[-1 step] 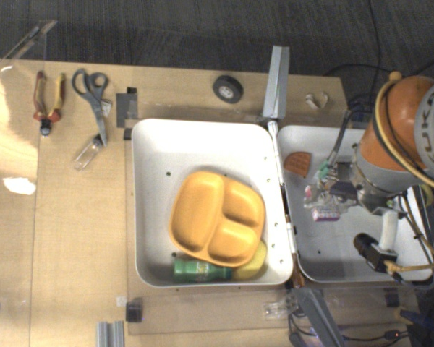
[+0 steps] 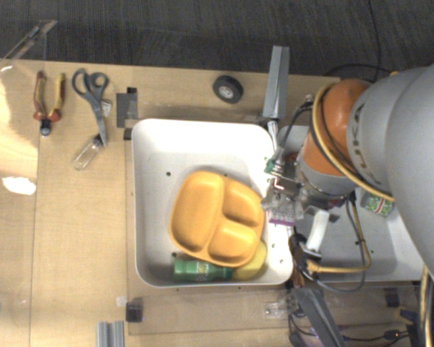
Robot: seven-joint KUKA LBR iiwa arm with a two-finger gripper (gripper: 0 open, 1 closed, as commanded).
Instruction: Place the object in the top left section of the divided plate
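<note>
A yellow divided plate [image 2: 217,219] lies tilted in the left white bin [image 2: 152,194], with three sections showing their hollows. Half under its lower edge lie a green bottle [image 2: 199,269] and a yellow-green fruit [image 2: 254,262]. My gripper [image 2: 281,210] hangs over the bin's right rim, just right of the plate's upper right section. A small purple bit [image 2: 279,221] shows at its lower end; what it is I cannot make out. The arm's grey body and orange band [image 2: 333,132] cover the right bin.
On the bench left of the bin lie scissors [image 2: 94,96] and red-handled pliers [image 2: 47,100]. A black tape roll [image 2: 228,88] sits behind the bin, beside a grey upright bracket [image 2: 277,82]. Cables hang below the wrist.
</note>
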